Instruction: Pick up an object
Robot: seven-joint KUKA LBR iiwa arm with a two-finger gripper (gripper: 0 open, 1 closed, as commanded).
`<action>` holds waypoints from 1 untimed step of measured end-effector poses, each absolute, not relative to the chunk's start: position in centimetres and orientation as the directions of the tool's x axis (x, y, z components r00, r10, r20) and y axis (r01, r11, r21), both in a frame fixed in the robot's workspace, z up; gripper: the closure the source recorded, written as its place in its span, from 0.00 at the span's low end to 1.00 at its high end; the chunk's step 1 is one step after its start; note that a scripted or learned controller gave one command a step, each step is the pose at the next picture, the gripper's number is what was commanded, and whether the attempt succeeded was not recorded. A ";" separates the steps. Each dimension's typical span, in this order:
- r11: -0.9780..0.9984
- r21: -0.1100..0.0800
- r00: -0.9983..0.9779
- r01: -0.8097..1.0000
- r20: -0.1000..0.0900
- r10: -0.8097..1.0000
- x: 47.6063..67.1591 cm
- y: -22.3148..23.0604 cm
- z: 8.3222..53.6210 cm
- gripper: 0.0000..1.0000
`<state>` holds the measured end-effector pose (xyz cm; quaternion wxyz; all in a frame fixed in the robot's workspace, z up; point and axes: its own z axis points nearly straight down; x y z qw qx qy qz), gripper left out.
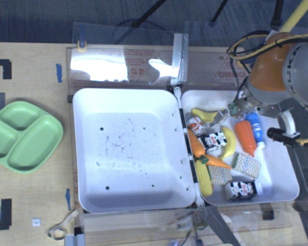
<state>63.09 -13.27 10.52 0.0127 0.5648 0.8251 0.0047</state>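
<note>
Objects for picking lie heaped in the right bin, toward its left and middle. At the far end a yellow banana lies just beside the gripper, which hangs low over the bin's far part at the end of the grey arm with its orange band. Whether the gripper is released or clenched I cannot tell, since the wrist hides its tip, and nothing can be seen grasped in it.

Right of the gripper stands a blue and white bottle, and touching that on the left is an orange bottle. A second banana curves beside a black and white carton. Along the bin's left wall lie two carrots, one pointing right near a corn cob. Two speckled sponges sit near the middle, and another black and white carton rests at the near edge.

Left of this sits the left bin, white with faint scuffs. Farther left, on the wooden bench, is a green divided plate.
</note>
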 end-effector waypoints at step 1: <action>0.450 0.006 -0.450 0.893 -0.003 0.893 59.2 -14.2 8.7 0.00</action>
